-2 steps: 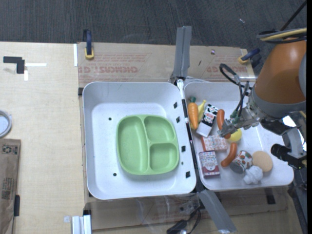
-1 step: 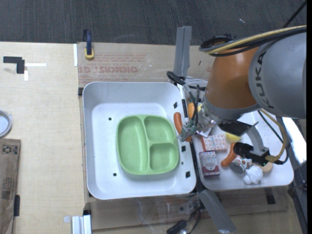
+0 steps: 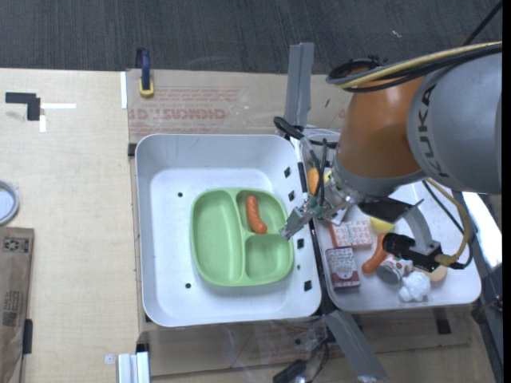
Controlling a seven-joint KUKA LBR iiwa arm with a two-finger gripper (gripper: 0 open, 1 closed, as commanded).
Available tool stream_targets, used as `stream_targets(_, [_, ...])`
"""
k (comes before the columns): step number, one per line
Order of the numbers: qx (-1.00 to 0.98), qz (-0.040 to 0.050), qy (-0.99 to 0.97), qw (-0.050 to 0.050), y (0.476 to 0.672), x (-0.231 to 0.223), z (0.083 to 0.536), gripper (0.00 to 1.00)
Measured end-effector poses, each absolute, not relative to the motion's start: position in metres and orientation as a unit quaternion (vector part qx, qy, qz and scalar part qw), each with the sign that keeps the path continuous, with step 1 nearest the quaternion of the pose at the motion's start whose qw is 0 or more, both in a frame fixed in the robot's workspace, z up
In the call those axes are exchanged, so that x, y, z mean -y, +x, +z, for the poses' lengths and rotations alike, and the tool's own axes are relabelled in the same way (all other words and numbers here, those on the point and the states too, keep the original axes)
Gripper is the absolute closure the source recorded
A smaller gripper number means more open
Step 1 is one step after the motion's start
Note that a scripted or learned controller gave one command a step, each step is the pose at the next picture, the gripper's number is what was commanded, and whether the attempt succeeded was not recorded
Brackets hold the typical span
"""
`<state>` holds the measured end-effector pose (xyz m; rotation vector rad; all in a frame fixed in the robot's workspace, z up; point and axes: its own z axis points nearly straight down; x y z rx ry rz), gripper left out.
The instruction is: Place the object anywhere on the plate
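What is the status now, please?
Gripper low at plate's right rim. Sausage lies in plate's upper right compartment. Clutter in right bin, away from plate.

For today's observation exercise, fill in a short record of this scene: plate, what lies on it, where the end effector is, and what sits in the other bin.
plate: green divided plate in the left bin
on plate: orange sausage-shaped object, in the upper right compartment
end effector: at the plate's right rim, beside the sausage; nothing visible between its tips
right bin: small red carton, orange carrot-like piece, crumpled white object, other mixed items
task state: object lies on the plate
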<state>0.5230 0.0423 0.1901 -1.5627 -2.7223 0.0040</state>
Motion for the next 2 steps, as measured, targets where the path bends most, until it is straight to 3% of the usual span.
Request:
stream_targets(1, [0.867,0.0019,-0.499,0.002,0.5238,-0.0413,0.1982,1.00])
stream_targets(2, [0.867,0.0019,-0.499,0.002,0.5238,-0.0413,0.1982,0.00])
